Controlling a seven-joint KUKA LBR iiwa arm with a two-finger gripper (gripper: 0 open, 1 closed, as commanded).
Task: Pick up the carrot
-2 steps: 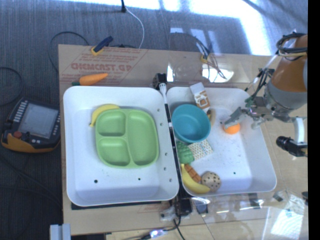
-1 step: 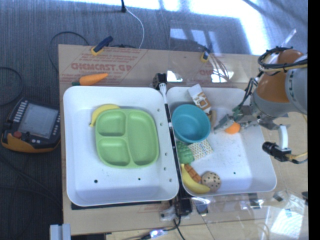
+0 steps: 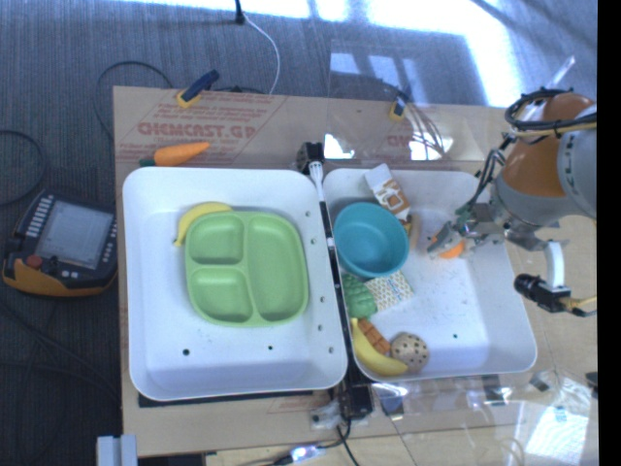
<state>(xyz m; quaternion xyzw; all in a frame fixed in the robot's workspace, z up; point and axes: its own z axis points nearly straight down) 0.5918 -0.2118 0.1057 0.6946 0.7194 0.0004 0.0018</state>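
Observation:
A small orange carrot (image 3: pixel 450 251) shows in the right bin (image 3: pixel 485 328), just right of the blue bowl (image 3: pixel 370 239). My gripper (image 3: pixel 451 241) reaches in from the right and its dark fingers close around the carrot's upper part. Only the carrot's lower orange end is visible below the fingertips. I cannot tell whether it still touches the bin floor. A second carrot (image 3: pixel 180 151) lies on the bench outside the bins, above the left bin's far left corner.
The left bin (image 3: pixel 146 289) holds a green divided plate (image 3: pixel 245 267) and a banana (image 3: pixel 197 215). In the right bin are a small carton (image 3: pixel 389 194), a patterned cloth (image 3: pixel 386 289), a green item (image 3: pixel 358 297), another banana (image 3: pixel 376 354) and a speckled ball (image 3: pixel 409 349).

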